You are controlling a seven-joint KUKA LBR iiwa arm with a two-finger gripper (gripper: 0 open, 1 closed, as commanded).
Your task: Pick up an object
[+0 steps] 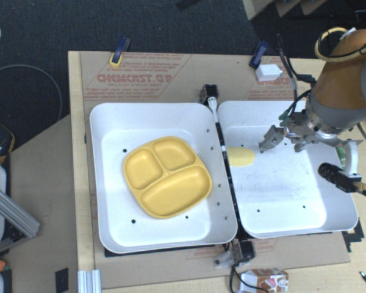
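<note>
Up high and closest to us is the grey arm (341,96) with its orange band, reaching in from the right over the right bin (293,218). Its gripper (270,141) hangs low over the upper left part of that bin. How far open the gripper is, I cannot tell, and nothing can be seen held in it.

One small pale yellow piece (240,157) lies in the right bin, right up against the bin's left wall. The gripper is near it, a bit up and to the right, and not touching it.

Next door, the left bin (104,139) holds a big yellow plate (166,176) with three sections. The plate lies flat in the middle of its bin, turned a little.

Both bins sit side by side, touching, on a brown board (171,72) with red letters printed on it. Two blue clips (119,49) pinch the far edge of the board, and a little white block (268,72) sits by the right one. Dark carpet (49,17) lies all around.
</note>
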